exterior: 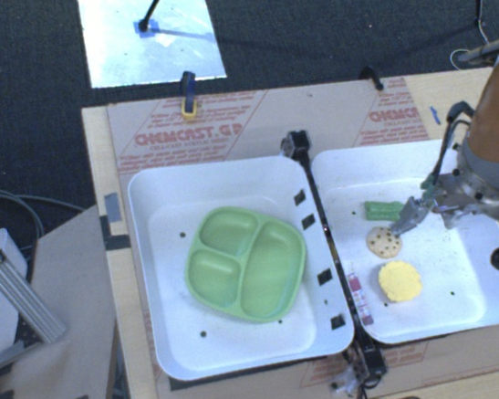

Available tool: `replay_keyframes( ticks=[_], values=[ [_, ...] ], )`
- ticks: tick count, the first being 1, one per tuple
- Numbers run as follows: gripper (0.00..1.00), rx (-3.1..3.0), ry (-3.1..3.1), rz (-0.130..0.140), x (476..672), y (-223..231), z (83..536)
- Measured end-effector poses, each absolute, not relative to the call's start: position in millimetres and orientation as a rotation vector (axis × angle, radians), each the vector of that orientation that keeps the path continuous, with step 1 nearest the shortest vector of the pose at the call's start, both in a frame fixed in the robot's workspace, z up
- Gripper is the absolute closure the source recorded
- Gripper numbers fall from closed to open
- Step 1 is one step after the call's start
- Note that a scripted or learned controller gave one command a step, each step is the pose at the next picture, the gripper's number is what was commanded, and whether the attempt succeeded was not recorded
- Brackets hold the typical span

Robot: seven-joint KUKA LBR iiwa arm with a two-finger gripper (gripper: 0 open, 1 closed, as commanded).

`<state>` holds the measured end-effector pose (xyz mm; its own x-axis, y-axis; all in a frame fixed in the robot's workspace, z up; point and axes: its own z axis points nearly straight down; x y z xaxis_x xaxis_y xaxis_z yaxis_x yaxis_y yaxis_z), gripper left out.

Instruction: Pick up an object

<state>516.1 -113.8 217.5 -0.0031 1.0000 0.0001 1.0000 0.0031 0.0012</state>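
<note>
The gripper (408, 215) hangs low in the right bin (468, 315). I cannot tell its state. The green block (381, 210) touches its left side, its long side running left to right. The cookie (383, 241) lies just below, the yellow disc (399, 281) farther down.

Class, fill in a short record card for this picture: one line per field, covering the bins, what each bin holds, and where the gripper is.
Left bin: white bin holding a green divided plate
Right bin: white bin holding three small items
Item 1: green piece, nearest the far wall
Item 2: speckled cookie, in front of the green piece
Item 3: yellow round piece, nearest the camera
Gripper: gripper low over the right bin, beside the green piece and cookie
Held object: none seen between the fingers
</note>
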Motion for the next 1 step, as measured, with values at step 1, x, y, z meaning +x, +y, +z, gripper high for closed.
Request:
replay_keyframes(
  ticks=[1],
  values=[
    [0.0,2.199,2.227,0.022,503.4,-49.9,360.8]
  ],
)
